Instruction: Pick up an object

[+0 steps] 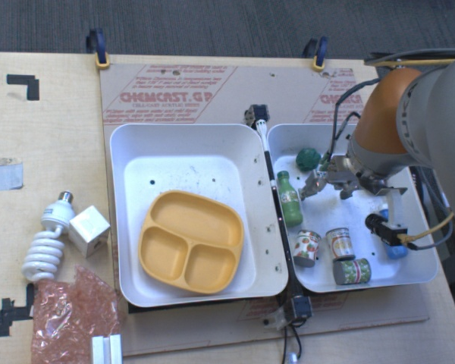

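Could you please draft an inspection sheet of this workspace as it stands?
Surface: bench bearing left bin and right bin.
Job's things: right bin holds green bottle, green ball, three small cans, blue object.
Clutter: yellow divided tray in left bin; on the bench, spiral bulb, white cube, pink wrap.
Grippers: hand over right bin beside the ball, nothing seen between its fingers.
Cables: black cables along the arm.
Surroundings: blue clamps; grey carpet.
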Controlling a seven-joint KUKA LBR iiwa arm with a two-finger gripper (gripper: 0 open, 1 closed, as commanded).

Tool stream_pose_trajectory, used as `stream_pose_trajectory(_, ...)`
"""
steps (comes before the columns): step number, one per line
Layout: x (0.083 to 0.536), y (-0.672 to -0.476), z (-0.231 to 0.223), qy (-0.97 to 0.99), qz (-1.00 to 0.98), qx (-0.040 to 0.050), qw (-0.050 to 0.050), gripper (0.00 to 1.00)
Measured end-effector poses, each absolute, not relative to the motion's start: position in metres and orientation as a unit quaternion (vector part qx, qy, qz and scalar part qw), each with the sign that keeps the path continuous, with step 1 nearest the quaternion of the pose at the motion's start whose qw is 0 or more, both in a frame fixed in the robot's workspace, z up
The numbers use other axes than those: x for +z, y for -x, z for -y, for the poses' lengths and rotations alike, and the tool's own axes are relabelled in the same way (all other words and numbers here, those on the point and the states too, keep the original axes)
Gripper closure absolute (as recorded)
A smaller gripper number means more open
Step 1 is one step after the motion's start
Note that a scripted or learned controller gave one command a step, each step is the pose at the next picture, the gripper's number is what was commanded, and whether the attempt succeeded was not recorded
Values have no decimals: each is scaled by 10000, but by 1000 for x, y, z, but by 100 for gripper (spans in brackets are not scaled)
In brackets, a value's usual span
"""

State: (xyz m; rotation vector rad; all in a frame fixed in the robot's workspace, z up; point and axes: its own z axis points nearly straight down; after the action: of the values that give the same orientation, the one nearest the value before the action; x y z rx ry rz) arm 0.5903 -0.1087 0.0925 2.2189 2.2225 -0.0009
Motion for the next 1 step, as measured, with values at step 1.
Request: stream_pose_trajectory(1, 102, -591, 109, -7059, -7083, -4, 13, 100)
